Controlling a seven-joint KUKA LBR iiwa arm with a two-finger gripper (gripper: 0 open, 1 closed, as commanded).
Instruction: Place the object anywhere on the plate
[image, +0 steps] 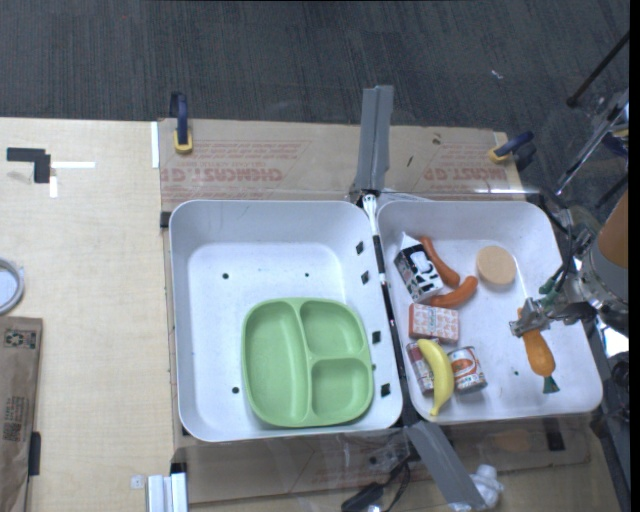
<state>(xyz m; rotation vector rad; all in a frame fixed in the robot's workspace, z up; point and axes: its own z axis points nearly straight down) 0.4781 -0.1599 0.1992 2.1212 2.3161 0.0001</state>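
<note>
Nearest the camera, the green plate (307, 362) lies flat in the left bin (200, 300); it has 3 compartments, 1 long one on its left and 2 smaller ones on its right. Both bins sit side by side on the counter (80, 220), touching along their inner walls.

The right bin (560, 400) contains 7 items. A banana (435, 371) lies at the front, just beside a small can (466, 368) on its side. A pink patterned box (434, 322) sits behind them. Farther back are a black-and-white carton (418, 270), 2 sausages (452, 282) and a round tan biscuit (496, 266).

The hand (530, 324) is low over the right bin near its right wall. An orange carrot (540, 354) lies directly in front of it, touching or just beside the fingertips. Whether the fingers are apart or together cannot be determined.
</note>
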